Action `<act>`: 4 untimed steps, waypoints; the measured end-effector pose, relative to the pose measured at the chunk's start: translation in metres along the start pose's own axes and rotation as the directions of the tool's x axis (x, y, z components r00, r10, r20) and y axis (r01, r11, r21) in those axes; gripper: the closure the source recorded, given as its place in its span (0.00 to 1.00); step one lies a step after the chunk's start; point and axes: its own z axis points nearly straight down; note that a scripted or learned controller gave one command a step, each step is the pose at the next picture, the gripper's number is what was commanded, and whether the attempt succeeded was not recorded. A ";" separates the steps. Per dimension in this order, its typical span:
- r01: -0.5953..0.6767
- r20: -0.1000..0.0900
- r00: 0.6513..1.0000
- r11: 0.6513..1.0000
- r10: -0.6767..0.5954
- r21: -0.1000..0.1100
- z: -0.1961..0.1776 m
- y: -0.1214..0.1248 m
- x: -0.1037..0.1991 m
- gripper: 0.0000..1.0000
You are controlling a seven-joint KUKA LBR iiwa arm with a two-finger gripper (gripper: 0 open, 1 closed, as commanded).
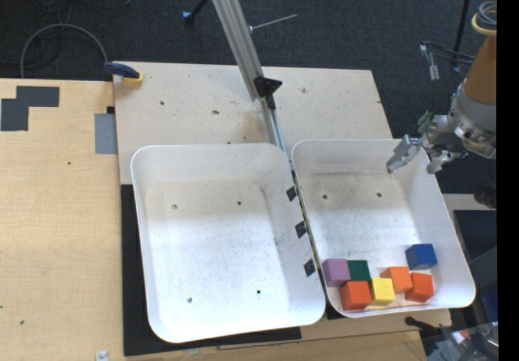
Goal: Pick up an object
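**A:** Eyes on the blocks: a tight huddle at the near edge of the right bin (430, 213). Purple block (336, 271) and green block (358, 270) at the back left, a big orange block (354, 294) in front of them, the yellow block (382, 290) touching it, then two more orange ones running right. The blue block (421, 255) sits just apart at the back right.

**B:** And the tool (418, 153)?

**A:** Up over the far right rim of that bin, well apart from the cluster, nothing between its fingers. They look spread, one tip to the left, the other tucked nearer the wrist.

**B:** So which block would you go for?

**A:** Blue, I'd say. It has free space on most sides, so the fingers can drop either side without nudging a neighbour. The packed ones leave no room for a finger.

**B:** Risks?

**A:** The bin wall slopes up close beside the blue block. Line up the fingers so neither lands on that wall, come straight down, close only once the tips are below the block's top edge.

**B:** The left bin (162, 189)?

**A:** Nothing to do with this pick. Both bins sit side by side on the counter (324, 100), with a slanted metal rail (239, 35) behind them, clear of the arm's route.
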 end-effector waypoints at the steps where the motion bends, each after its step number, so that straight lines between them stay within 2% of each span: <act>1: 0.000 0.000 1.000 1.000 0.000 0.002 0.082 0.022 -0.014 0.00; 2: -0.002 0.000 1.000 1.000 0.002 -0.005 0.064 0.020 0.028 0.00; 3: -0.007 0.002 1.000 1.000 0.007 -0.002 0.062 -0.019 0.005 0.00; 4: -0.007 0.000 1.000 1.000 0.007 0.002 0.112 -0.052 -0.010 0.00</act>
